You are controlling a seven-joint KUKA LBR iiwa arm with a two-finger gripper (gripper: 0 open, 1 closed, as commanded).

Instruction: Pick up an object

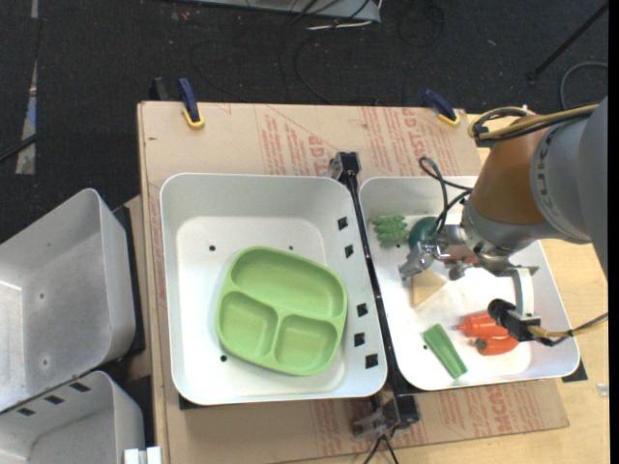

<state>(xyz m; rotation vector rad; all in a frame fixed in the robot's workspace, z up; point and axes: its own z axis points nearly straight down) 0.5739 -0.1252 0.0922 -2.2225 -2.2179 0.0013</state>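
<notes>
The right bin [556, 288] holds several small objects. A leafy green piece [390, 228] lies at its far left, with a round teal item [423, 230] beside it. A tan wedge [428, 289] sits in the middle, a green bar [444, 350] near the front, and an orange-red carrot-like toy [486, 334] at the front right. My gripper [424, 260] hangs low over the bin, just above the tan wedge and under the teal item. The wrist hides how it meets them.
The left bin [184, 259] carries a light green divided plate [280, 310]. A black divider rail [366, 259] runs between the bins. Cables [513, 322] trail from the wrist across the right bin. White tubs [53, 298] stand off the bench at left.
</notes>
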